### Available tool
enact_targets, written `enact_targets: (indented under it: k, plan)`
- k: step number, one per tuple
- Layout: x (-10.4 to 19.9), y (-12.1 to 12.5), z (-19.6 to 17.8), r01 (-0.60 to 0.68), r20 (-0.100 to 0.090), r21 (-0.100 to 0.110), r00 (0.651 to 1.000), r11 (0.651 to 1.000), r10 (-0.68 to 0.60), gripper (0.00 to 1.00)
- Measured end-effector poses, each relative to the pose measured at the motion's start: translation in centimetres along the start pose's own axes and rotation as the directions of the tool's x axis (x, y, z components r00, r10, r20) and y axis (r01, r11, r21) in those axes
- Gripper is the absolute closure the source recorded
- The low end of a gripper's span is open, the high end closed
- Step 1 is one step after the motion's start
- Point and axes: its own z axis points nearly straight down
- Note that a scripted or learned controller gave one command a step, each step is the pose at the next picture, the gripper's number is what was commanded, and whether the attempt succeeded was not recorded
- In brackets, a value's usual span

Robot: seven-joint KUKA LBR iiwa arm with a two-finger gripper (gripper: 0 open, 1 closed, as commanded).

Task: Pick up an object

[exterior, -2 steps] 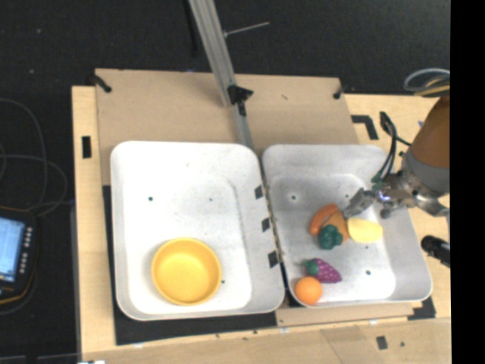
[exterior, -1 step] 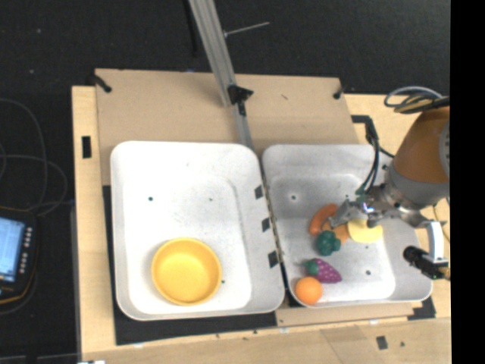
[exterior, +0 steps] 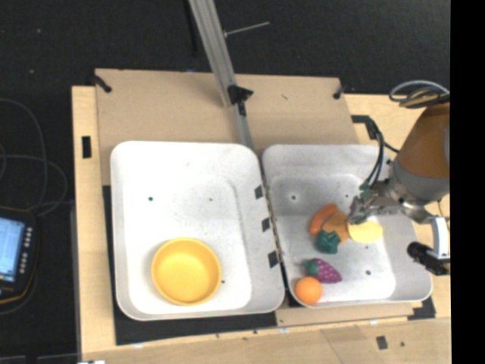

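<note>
Closest to me, at the front of the right white plastic bin (exterior: 379, 283), sits a small round orange toy fruit (exterior: 307, 290). It touches a little purple bunch of toy grapes (exterior: 324, 271) just behind it. In the left white plastic bin (exterior: 151, 180), a round yellow plastic bowl (exterior: 186, 270) rests near the front.

A bit farther back in the right bin is a small heap of toys. A dark green toy piece (exterior: 328, 240) lies against an orange carrot-shaped toy (exterior: 327, 218), and a pale yellow soft-looking toy (exterior: 366, 231) lies just beside them. The grey robot arm's gripper (exterior: 362, 209) is low over this heap, right by the yellow toy. I cannot tell if the jaws are open or closed, and I cannot tell if they have anything.

These toys look light and hard, maybe a bit slippery. The round ones could roll away. I think the yellow toy is the one to take, pinched across its middle.

Farther back, the brown table (exterior: 189, 105) is plain, and a grey metal pole (exterior: 212, 40) leans up from behind the bins.
</note>
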Motion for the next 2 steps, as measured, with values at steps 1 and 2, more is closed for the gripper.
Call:
enact_targets:
  k: [1,2]
  plan:
    - [0.4,-0.2,-4.6,0.007,0.001,-0.002,1.000,1.000,-0.007,1.00]
    - [-0.4,-0.3,-9.3,0.006,0.002,-0.003,1.000,1.000,-0.006,1.00]
